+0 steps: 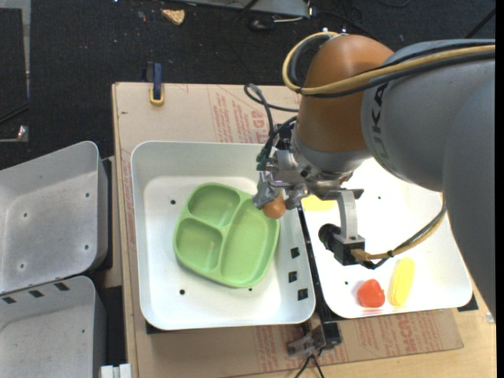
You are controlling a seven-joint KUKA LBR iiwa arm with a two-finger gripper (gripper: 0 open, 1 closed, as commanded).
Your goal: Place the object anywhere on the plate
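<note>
A green three-compartment plate (226, 235) lies in the left white bin (157, 172). My gripper (273, 201) hangs over the plate's right rim, reaching in from the right. A small orange-brown round object (274, 207) sits between the fingertips, just above the rim of the plate's large compartment. The fingers look shut on it. The arm's orange band and grey body hide much of the right bin.
In the right bin (441, 298) lie an orange-red object (372, 293), a yellow corn-like piece (402, 281) and a yellow item (317, 204) partly under the arm. A black clamp part (343, 242) hangs from the wrist. Cardboard lies under both bins.
</note>
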